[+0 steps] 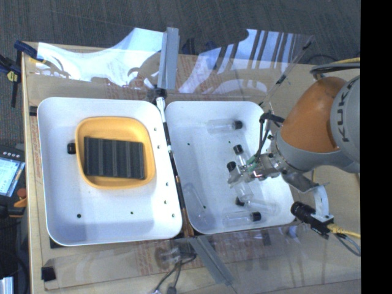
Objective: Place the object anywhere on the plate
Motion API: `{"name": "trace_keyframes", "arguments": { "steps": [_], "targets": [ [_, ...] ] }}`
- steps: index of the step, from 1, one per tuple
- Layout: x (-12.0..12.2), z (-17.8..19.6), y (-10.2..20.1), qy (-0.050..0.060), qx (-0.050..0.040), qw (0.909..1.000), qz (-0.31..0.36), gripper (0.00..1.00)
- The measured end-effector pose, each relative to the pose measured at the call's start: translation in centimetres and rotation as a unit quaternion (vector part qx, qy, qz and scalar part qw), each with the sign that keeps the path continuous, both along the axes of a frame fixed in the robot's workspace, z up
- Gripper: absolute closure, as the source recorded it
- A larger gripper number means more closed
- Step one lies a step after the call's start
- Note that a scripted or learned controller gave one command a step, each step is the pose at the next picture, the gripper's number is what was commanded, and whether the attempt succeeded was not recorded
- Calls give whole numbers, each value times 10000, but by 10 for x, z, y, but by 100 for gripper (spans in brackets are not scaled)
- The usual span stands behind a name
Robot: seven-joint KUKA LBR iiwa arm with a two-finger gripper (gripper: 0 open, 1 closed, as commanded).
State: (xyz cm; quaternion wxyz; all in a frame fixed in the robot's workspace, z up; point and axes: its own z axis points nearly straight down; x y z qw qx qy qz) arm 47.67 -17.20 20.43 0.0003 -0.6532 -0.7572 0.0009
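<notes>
The bench (92, 268) is pale wood, with dark grey carpet (92, 5) beyond its far edge. Two white bins sit on it side by side. The left bin (61, 213) carries a yellow plate (86, 130) at its centre, and on the plate lies a dark ribbed slab (114, 158). A small black piece (71, 147) rests just off the plate's 9 o'clock edge.

The right bin (196, 164) holds several clear vials with black caps: one (223, 126) toward 12 o'clock, one (242, 217) toward 6 o'clock, and a few bunched near 3 o'clock, close by the claw (248, 171). The arm (318, 127) comes in from 3 o'clock, grey with its orange band, and the claw hangs low over that cluster. Whether it is wide, narrow or holding a vial cannot be told.

Clear plastic sheeting (245, 60) with glare stripes lies across the bench at 12 o'clock. A screen (9, 173) glows at 9 o'clock. Cables (343, 231) trail at 4 o'clock.
</notes>
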Motion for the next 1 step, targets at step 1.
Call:
{"name": "trace_keyframes", "arguments": {
  "steps": [1],
  "targets": [
    [34,52,29,-5,3,9930,1183,100]
  ]
}}
